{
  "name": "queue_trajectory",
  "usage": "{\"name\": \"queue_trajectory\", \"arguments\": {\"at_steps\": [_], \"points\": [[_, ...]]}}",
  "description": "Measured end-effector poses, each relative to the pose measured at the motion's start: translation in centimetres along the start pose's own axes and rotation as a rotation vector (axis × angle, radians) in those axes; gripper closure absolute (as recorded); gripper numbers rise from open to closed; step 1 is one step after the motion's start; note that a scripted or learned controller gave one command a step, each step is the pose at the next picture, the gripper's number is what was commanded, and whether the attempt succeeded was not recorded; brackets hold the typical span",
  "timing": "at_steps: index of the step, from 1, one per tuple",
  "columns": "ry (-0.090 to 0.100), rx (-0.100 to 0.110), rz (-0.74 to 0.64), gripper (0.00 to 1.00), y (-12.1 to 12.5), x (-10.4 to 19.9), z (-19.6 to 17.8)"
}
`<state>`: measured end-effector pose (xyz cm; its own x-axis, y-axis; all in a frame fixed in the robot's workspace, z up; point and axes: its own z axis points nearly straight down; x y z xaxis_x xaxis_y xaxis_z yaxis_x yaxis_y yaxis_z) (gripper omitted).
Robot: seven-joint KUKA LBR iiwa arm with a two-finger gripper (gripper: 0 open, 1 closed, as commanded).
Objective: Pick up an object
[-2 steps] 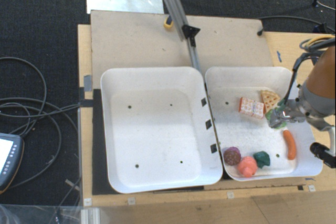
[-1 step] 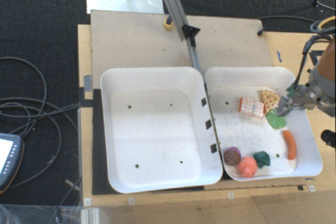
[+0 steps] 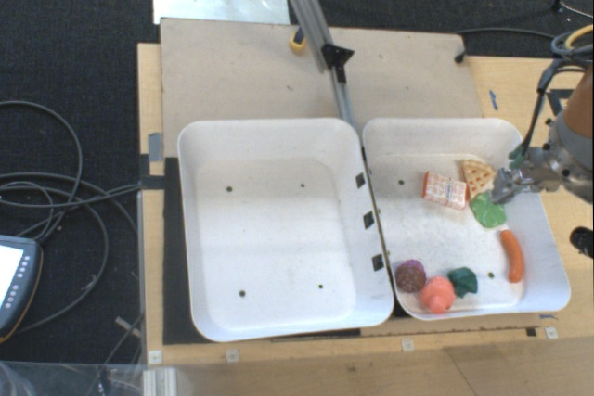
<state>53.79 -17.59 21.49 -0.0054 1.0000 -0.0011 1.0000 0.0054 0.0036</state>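
While tool (image 3: 504, 191) hangs over green piece (image 3: 488, 213), grip unclear, orange sausage (image 3: 511, 256) lies near-lengthwise, right bin (image 3: 555, 283)

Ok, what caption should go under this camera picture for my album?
Robot pincer hovers by the green toy in the right bin of play food.
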Motion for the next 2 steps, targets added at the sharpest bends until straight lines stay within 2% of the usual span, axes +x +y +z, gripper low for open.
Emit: {"name": "queue_trajectory", "arguments": {"at_steps": [2], "points": [[0.003,-0.001,-0.007,1.00,4.4,10.7,-1.6]]}}
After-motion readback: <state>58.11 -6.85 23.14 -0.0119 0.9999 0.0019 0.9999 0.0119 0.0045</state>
